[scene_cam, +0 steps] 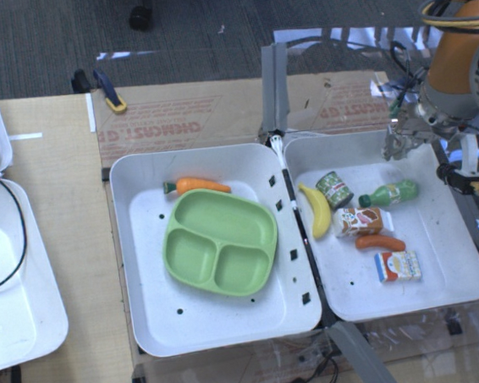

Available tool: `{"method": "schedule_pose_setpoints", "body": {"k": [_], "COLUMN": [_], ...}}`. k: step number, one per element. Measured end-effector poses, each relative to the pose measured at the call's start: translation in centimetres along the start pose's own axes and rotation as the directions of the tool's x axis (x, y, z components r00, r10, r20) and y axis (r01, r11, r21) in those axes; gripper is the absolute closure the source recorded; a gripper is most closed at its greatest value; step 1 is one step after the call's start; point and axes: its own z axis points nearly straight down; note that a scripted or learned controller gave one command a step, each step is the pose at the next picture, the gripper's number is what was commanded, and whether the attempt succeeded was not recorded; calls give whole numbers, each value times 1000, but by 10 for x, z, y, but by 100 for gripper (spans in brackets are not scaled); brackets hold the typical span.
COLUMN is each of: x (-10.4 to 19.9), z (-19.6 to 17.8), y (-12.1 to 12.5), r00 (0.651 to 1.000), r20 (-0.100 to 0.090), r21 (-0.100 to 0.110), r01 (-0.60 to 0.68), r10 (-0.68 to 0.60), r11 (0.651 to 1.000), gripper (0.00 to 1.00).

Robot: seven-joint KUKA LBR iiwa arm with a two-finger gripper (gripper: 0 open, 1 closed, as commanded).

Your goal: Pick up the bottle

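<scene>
Two shallow white plastic bins sit side by side on the bench. Inside the left bin (pixel 141 265) lies a smooth green divided plate (pixel 220 242) with three rounded compartments, and a tapered orange carrot (pixel 201 184) touches its far rim. In the right bin (pixel 452 270) lie a curved yellow banana (pixel 315 210), a small green-labelled can (pixel 334 190), a crinkled snack pouch (pixel 361 219), an orange sausage-shaped piece (pixel 379 243) and a flat printed packet (pixel 398 267). The glossy green bottle (pixel 390 194) lies on its side just beyond the pouch. The metal gripper (pixel 401 142) hangs over the bin's far right corner, apart from the bottle; whether its fingers are apart, I cannot tell.
</scene>
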Motion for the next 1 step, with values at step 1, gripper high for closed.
{"method": "schedule_pose_setpoints", "body": {"k": [1], "x": [3], "z": [1], "y": [0], "r00": [1000], "r20": [-4], "r21": [3], "r01": [2], "r10": [-2], "r11": [1000], "gripper": [0]}}
